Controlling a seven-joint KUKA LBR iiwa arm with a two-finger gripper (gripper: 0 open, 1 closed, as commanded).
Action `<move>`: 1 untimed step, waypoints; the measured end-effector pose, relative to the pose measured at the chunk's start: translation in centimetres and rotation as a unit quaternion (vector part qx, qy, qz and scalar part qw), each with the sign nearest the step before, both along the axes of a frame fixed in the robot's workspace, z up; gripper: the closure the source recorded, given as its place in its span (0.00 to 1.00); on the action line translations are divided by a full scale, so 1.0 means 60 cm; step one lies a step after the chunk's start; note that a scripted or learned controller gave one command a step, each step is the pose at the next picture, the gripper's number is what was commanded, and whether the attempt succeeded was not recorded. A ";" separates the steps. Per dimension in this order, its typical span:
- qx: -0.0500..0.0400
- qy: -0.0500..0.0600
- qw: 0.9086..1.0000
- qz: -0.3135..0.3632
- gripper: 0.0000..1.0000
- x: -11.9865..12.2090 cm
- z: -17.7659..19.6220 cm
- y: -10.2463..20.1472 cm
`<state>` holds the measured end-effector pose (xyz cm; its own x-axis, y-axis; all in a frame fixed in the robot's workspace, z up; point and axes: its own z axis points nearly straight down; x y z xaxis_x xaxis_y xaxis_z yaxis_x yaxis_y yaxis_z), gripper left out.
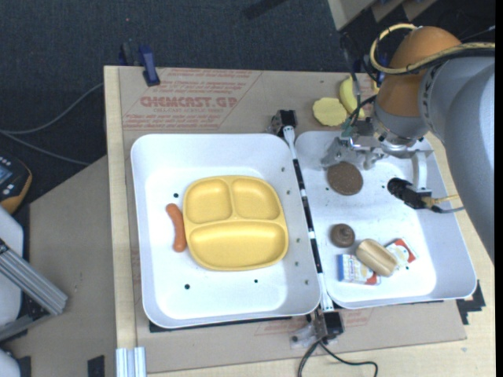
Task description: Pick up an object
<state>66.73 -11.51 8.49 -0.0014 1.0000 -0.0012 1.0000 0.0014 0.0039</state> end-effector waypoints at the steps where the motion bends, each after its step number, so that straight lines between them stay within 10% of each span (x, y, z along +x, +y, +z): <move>1: 0.001 0.003 1.000 0.000 0.00 -0.010 0.000 0.015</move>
